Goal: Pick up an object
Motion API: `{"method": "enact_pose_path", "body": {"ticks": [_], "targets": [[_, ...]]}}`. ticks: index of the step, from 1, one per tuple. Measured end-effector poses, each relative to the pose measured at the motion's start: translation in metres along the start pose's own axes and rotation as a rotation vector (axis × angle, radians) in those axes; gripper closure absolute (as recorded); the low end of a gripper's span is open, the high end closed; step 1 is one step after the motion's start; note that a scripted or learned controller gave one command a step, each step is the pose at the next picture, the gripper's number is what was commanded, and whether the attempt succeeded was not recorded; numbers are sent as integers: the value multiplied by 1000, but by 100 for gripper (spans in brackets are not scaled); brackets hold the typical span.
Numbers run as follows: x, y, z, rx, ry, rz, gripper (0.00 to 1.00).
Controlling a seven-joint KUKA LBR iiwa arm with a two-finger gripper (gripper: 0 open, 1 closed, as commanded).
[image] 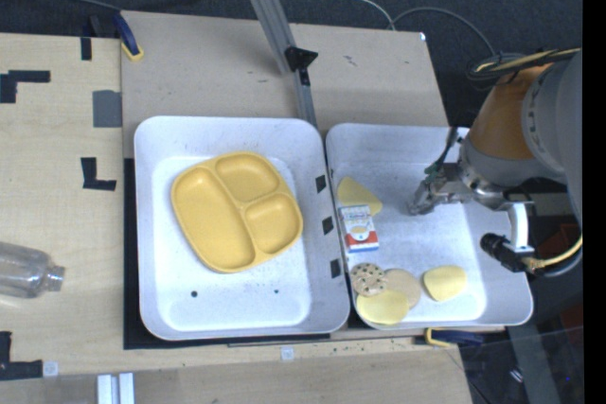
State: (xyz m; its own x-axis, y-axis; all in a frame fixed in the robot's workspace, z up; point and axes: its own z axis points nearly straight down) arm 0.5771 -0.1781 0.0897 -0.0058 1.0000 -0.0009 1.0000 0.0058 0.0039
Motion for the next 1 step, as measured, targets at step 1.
{"method": "enact_pose_path", "body": {"ticks": [1], "targets": [[79,53,-26,-1,3,-5,100]]}}
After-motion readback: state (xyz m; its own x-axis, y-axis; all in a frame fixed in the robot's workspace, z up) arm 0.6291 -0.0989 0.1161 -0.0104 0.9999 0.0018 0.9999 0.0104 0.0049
